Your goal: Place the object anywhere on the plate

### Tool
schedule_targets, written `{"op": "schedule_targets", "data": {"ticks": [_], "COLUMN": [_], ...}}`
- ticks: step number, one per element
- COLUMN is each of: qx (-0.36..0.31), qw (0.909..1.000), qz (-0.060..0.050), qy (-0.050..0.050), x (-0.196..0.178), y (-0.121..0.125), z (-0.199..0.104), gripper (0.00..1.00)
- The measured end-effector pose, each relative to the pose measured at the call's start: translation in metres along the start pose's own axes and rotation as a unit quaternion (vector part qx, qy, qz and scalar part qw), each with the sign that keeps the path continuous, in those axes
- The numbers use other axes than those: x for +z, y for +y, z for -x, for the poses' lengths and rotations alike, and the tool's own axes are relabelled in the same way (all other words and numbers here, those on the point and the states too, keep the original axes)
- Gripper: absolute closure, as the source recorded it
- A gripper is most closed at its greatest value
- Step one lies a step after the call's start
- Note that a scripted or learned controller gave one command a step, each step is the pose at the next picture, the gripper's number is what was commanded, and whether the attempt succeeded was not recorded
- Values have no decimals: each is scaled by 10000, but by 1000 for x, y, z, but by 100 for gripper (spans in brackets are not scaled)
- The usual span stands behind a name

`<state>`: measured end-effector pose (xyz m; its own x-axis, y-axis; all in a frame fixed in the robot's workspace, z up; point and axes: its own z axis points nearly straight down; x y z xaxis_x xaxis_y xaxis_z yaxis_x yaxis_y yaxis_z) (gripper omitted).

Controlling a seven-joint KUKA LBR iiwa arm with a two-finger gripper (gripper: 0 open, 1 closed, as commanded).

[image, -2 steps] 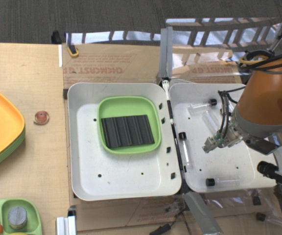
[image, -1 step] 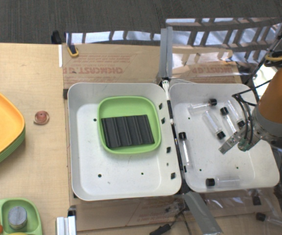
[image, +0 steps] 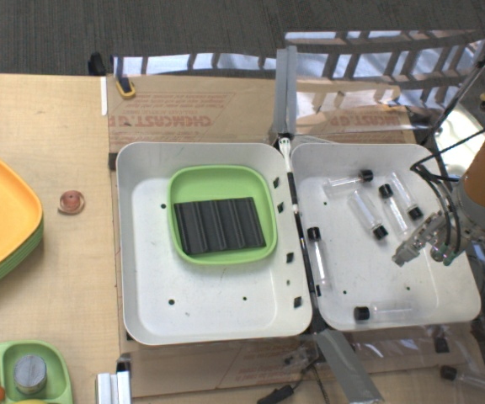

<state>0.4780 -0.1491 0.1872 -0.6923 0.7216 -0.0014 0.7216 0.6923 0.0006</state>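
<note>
We are lowering the tool [image: 413, 247], its grip state unclear to us, toward a clear tube [image: 363, 210]; centre it before carrying to the green plate [image: 222, 183].

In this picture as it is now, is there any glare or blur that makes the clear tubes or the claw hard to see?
In the camera view, the lighting is even and soft; the clear tubes almost melt into the white right bin, so mainly their black caps stand out; the claw looks slightly blurred and small; the green plate and its dark ribbed block are sharp.
</note>
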Motion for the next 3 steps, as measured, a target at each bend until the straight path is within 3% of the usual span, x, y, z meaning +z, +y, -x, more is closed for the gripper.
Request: {"op": "schedule_targets", "data": {"ticks": [1, 2, 3], "qx": [-1034, -1545, -2635], "qw": [9946, 9880, 9647], "qz": [5, 1, 8], "qy": [-8, 8, -12], "x": [-39, -4, -33], "y": [2, -22, -24], "z": [0, 23, 27], "gripper": [100, 100, 100]}}
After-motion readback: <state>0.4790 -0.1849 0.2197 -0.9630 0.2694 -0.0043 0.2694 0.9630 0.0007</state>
